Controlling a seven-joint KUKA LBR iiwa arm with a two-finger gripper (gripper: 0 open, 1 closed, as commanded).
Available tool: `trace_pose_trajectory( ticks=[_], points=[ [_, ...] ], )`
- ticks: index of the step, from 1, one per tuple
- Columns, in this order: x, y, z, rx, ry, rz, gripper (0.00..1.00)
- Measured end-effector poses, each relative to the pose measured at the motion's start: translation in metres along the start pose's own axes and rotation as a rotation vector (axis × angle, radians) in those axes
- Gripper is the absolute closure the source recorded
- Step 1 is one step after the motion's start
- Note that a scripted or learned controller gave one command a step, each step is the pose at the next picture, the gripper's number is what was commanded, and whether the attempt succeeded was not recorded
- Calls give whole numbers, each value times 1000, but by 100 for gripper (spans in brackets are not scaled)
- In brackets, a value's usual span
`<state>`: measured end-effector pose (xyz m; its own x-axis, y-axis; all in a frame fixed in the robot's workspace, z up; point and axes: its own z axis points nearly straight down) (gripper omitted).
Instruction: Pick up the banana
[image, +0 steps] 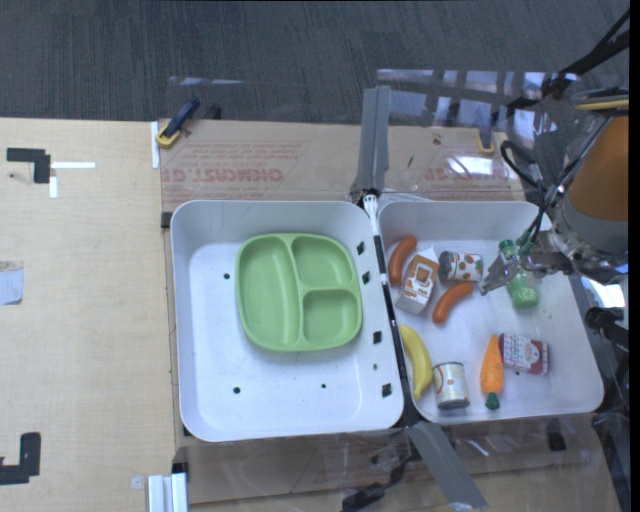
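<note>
The yellow banana (416, 359) lies in the right bin (560, 400), along its left wall near the front corner, beside a small can (451, 385). My gripper (499, 273) hovers over the back right part of the same bin, well away from the banana. It sits beside a green object (522, 291), and its metal parts overlap that object's top. Nothing shows held in it.
Also in the right bin are two orange sausages (401, 258) (452, 298), a small carton (418, 282), a can (461, 266), a carrot (491, 369) and a red-white pouch (525, 354). A green divided plate (299, 291) sits in the left bin (200, 330).
</note>
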<state>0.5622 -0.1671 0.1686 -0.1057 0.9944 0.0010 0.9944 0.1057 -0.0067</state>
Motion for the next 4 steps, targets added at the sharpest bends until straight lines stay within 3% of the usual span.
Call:
trace_pose_trajectory(
  ticks=[1,2,3,4],
  points=[
    [65,-62,-9,2,1,174,0],
    [8,20,17,1,-1,134,0],
    [26,-83,-38,1,0,148,0],
    [128,-72,-18,2,-1,262,0]
  ],
)
